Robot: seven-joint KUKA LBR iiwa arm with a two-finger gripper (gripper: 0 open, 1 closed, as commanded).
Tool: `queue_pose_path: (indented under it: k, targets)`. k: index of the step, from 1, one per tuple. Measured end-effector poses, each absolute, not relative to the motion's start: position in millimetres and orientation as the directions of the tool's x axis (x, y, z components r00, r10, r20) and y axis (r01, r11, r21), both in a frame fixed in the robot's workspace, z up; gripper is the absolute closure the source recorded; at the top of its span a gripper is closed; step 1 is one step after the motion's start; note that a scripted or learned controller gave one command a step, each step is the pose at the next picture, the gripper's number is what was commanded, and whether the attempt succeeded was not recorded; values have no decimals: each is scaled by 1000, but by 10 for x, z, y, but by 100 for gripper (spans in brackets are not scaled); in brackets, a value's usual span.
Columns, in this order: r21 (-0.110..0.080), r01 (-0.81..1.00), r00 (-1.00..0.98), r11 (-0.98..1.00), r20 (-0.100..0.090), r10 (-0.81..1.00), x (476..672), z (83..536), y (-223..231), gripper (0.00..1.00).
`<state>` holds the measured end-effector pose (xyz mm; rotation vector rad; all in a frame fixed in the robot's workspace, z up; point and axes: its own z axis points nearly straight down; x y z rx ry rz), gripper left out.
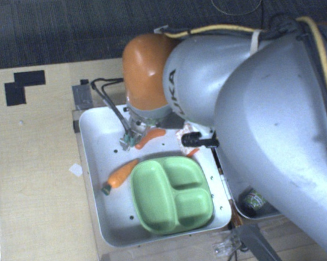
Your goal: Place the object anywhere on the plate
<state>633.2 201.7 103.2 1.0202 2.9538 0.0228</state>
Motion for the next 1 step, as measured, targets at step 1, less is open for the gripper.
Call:
queue_pose_path:
  k: [1]
  targets:
    - [7,663,-748,748,-2,663,5603,1640,2240,100]
